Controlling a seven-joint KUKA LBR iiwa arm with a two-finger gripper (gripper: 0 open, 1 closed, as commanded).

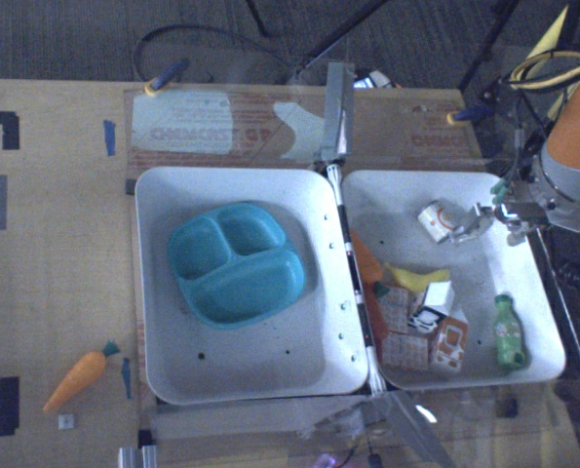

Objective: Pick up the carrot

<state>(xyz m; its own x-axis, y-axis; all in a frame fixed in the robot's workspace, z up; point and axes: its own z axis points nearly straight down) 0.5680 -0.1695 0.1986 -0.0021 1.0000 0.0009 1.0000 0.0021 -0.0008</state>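
Since the tabletop [56, 213] takes up most of the shot, start there: tan surface with black corner marks and bits of blue tape, two white bins on it side by side. Left bin [173, 359] has a blue divided plate [236, 261] sitting a bit toward its back-left. Right bin [406, 198] is the messy one: a yellow banana [421, 278], a couple of small cartons [421, 334] piled near the front, a green bottle [508, 331] lying by the right wall, plus an orange thing [367, 259] tucked against the divider that I can't identify.

Arm comes in from the right, and the pincer [465, 224] sits low over the back of the right bin, right next to a small white and orange item [434, 219]. Honestly can't tell if the pincer is spread or closed.

The carrot [75, 380] lies on the tabletop outside both bins, off the left bin's front-left corner, well apart from the pincer.
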